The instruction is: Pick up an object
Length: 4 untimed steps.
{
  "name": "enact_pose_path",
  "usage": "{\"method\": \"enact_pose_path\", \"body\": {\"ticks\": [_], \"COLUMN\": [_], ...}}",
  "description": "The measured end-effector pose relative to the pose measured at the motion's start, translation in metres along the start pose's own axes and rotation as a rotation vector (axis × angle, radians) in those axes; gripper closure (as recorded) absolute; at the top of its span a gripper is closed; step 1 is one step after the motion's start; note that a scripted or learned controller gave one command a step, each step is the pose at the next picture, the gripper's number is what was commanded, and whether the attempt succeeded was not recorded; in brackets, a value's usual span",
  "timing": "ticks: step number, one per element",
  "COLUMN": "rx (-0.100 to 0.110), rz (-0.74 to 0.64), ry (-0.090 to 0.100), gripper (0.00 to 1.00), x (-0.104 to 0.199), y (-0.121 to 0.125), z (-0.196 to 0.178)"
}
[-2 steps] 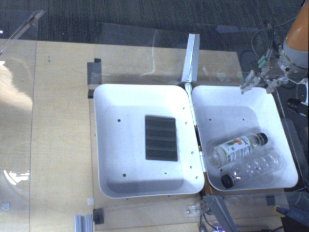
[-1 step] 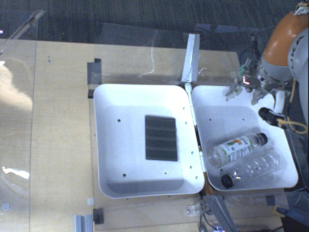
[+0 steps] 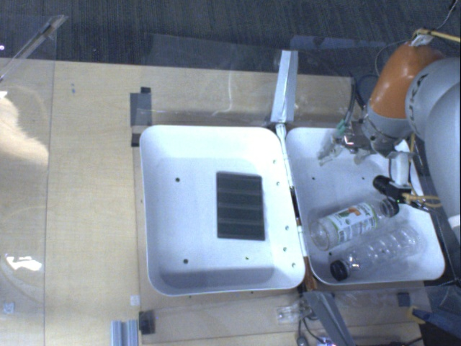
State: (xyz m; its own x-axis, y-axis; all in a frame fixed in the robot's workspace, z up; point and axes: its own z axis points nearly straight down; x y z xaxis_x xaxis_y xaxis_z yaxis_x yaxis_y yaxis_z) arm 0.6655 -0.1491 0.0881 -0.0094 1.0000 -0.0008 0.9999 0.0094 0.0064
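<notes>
Bottles, two (image 3: 348,224) (image 3: 374,252) (both lying down), share right bin (image 3: 317,193).

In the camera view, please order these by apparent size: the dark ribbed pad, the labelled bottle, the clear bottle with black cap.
1. dark ribbed pad
2-3. labelled bottle and clear bottle with black cap: they look similar in length, so I would not rank them.
</notes>
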Motion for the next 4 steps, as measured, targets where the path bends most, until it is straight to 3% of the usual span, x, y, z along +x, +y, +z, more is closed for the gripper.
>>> {"method": "enact_pose_path", "body": {"ticks": [1,2,3,4], "rx": [-0.002,-0.005,-0.001,-0.011], "rz": [-0.062,-0.212,-0.219,-0.530], "ry": [-0.002,-0.002,-0.001,-0.005], "gripper": [0.00,0.00,0.00,0.00], "x": [-0.051,-0.049,-0.049,-0.017], "y": [-0.063,-0.106,-0.117,-0.128], "z": [0.000,-0.002,-0.027,-0.003]}}
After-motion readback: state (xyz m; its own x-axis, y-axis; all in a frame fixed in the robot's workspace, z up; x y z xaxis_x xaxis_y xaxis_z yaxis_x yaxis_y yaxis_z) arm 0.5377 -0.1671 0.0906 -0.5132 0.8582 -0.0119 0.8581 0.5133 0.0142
